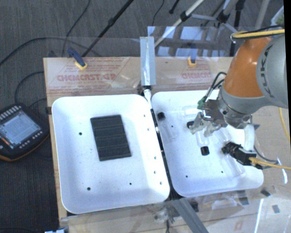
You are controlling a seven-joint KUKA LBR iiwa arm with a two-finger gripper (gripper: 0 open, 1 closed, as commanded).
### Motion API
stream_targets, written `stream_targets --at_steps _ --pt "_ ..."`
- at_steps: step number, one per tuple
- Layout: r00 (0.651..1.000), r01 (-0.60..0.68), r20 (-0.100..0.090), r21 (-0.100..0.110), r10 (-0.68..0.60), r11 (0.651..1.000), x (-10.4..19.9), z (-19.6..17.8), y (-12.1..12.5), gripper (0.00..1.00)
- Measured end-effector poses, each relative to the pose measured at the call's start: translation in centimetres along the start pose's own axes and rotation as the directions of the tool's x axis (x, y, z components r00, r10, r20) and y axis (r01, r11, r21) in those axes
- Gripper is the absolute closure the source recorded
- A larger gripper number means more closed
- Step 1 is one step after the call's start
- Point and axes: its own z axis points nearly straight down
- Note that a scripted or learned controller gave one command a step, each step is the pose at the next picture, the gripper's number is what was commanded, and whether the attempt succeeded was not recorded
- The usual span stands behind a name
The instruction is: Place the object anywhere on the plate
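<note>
A dark ribbed rectangular plate point(110, 137) lies flat in the middle of the left white bin point(71, 181). A small black object point(204, 150) rests on the floor of the right white bin point(188, 182). My gripper point(204, 126) hangs over the right bin, just above and slightly behind that object, with a small gap to it. The grey arm with its orange band point(247, 69) comes in from the right and hides the bin's far right corner.
A second small black piece point(160, 115) sits near the right bin's left wall. A black connector with a yellow cable point(237, 153) hangs off the wrist over the bin's right side. A teach pendant point(15, 131) lies left of the bench.
</note>
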Motion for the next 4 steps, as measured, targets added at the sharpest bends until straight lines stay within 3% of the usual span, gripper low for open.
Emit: stream_targets --at_steps 1,2,3,4 --pt "0.990 0.143 -0.001 0.000 -0.143 0.990 7.7 -0.3 3.1 1.00" --pt "0.958 0.286 -0.001 0.001 -0.286 0.958 13.3 3.1 4.1 1.00" --pt "0.990 0.141 0.001 -0.001 -0.141 0.990 21.9 -3.4 4.5 1.00" --pt "0.964 0.267 0.000 0.000 -0.267 0.964 27.6 -3.8 -2.3 1.00"
